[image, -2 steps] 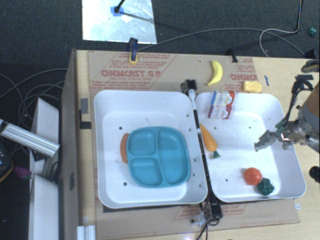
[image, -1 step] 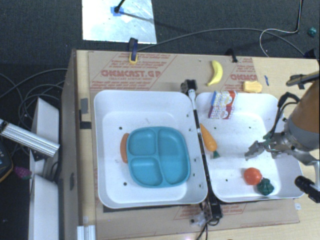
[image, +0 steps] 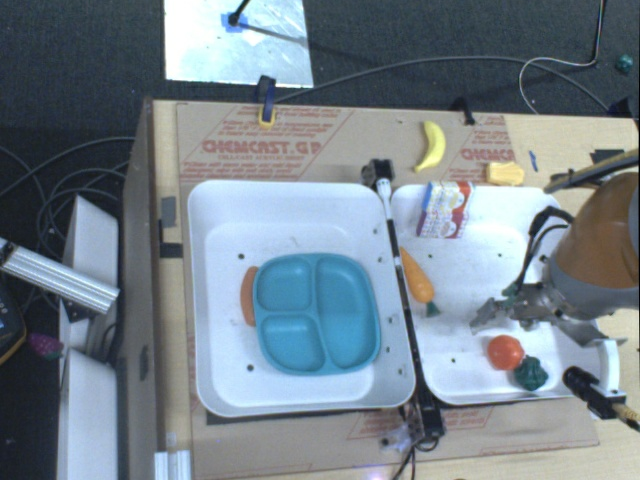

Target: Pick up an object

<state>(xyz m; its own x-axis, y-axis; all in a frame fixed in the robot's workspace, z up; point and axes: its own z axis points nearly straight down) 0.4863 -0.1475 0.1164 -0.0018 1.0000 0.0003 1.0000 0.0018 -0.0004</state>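
In the right bin [image: 470, 258] lie a red tomato [image: 506, 351], a green broccoli piece [image: 531, 373], an orange carrot [image: 416, 278] against the left wall and a small printed carton [image: 443, 209] at the back. My gripper [image: 515, 311] hangs low over the right bin, just above the tomato. The grey wrist and orange band [image: 600, 243] rise behind it to the right. Nothing shows in its grasp.
The left bin [image: 225, 218] holds a blue divided plate [image: 317, 311] with an orange sausage-like piece [image: 247, 295] at its left rim. A banana [image: 432, 146] and a yellow block [image: 506, 173] lie on the cardboard behind the bins. A tiny green piece [image: 432, 309] lies by the carrot.
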